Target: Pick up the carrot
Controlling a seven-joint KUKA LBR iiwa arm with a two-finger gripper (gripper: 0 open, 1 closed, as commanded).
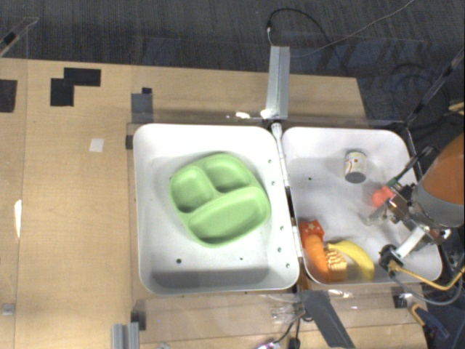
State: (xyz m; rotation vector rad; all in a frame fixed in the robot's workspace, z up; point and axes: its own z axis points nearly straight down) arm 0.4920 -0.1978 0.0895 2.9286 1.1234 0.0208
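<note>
The carrot, a short orange piece, lies in the front left corner of the right bin, close against the bin's left wall. It touches a yellow and orange toy on its right. My gripper hangs at the right side of the same bin, well to the right of the carrot and a little farther back, and apart from it. A small red object sits right at the gripper's tip. The arm's orange band is at the frame's right edge.
A banana lies to the right of the carrot. A red piece sits just behind the carrot. A small can stands at the back of the right bin. The left bin holds a green divided plate.
</note>
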